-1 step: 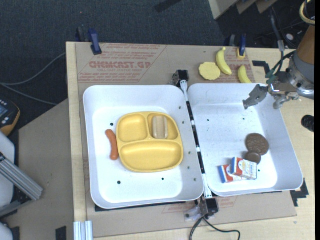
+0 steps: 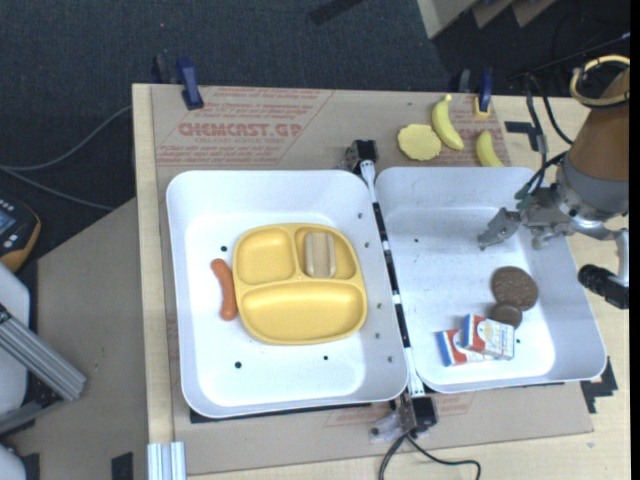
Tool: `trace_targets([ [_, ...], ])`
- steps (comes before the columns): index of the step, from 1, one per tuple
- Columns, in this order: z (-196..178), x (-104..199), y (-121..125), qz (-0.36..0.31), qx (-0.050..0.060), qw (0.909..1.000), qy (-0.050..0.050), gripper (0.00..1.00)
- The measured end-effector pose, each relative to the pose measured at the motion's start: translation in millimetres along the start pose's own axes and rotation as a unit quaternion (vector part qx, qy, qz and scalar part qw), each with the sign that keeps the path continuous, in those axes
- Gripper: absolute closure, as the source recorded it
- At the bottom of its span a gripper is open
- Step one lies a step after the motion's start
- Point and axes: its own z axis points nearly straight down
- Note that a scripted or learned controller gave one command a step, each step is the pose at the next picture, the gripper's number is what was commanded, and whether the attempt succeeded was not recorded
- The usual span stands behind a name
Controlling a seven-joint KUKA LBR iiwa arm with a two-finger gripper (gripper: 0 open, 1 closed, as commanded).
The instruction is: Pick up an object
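Nearest the lens, the small carton (image 2: 477, 339) and brown cookie (image 2: 514, 286) lie ungrasped in the right bin (image 2: 440, 228), my claw (image 2: 520, 224) hovering above them with spread fingers, nothing lifted yet.

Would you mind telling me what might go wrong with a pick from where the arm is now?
1. The gripper sits above the right bin, apart from the brown cookie; a straight descent would likely close on bare floor.
2. The cookie, a smaller brown piece and the red-white-blue carton lie crowded together, so the fingers may nudge a neighbour.
3. The cookie looks flat, so it may slip.
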Motion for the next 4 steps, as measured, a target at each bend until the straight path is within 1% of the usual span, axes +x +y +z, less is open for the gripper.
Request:
trace_targets([
  [1, 40, -22, -23, -0.001, -0.002, 1.0000, 0.001, 0.00],
  [2, 51, -8, -72, -0.001, -0.004, 1.0000, 0.000, 0.00],
  [3, 41, -8, -70, -0.001, -0.006, 1.0000, -0.001, 1.00],
  [4, 42, -7, -71, -0.001, -0.006, 1.0000, -0.001, 0.00],
])
